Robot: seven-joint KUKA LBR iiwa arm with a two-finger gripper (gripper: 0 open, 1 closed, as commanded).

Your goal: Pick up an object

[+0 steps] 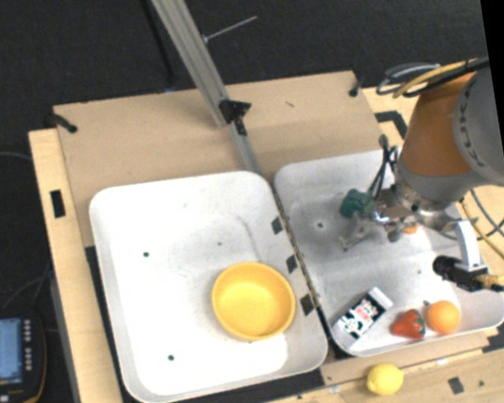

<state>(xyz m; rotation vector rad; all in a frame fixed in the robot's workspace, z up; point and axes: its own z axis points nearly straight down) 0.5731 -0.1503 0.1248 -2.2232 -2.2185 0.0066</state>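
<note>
The claw [362,222] hangs over the right bin [311,186], reaching in from the right with the grey arm [447,146] and its orange band behind it. A small dark-green piece [356,200] sits right at the claw's tip, but whether it is gripped or merely beside the metal cannot be made out, nor can the spread of the claw.

Toward the near edge of the same bin, below the claw, lie three things close together: a black-and-white carton [363,313] tilted on the bin floor, a red fruit [406,324] just beside it, and an orange [442,316] touching or nearly touching the red fruit, both pressed close to the bin's near rim. Between the claw and this group the bin floor is bare, leaving open room. To the claw's left, the floor is also bare up to the divide where the two bins meet.

Beyond that divide, the left bin [142,223] holds a yellow bowl [252,300], upright, near its right wall and well apart from the claw. The rest of that bin is bare.

A lemon [384,379] rests outside the bins on the counter [294,108], just past the right bin's near rim. A slanted metal rail [196,57] crosses the far side of the counter above the divide.
</note>
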